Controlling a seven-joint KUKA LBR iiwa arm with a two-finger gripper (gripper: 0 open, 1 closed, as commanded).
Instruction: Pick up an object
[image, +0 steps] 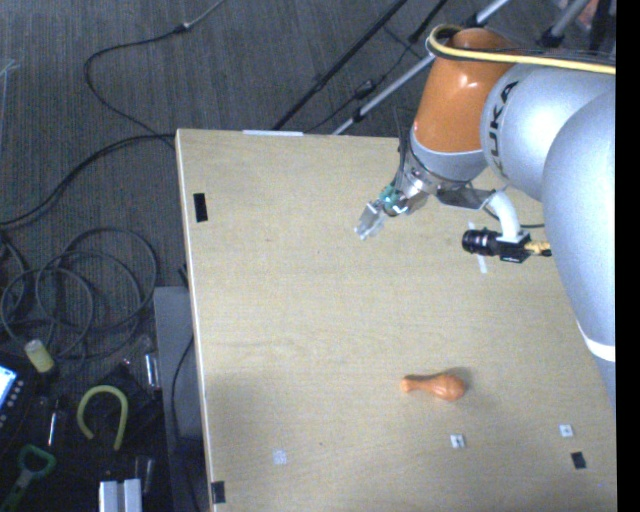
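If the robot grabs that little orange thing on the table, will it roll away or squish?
The orange thing has a fat round end and a thin neck, so a nudge would probably make it roll or swing around. It looks small, so likely light. I cannot tell whether it squishes. The gripper is apart from it.

Tan counter (300, 300) with one small orange object on it.

The flat, light-wood counter slants through the view, its left edge running from far to near above dark carpet. An orange, pear-shaped object (437, 385) lies on its side toward the near right, narrow end pointing left. Small square markers (457, 440) sit near it; a black tab (200, 207) marks the far-left edge.
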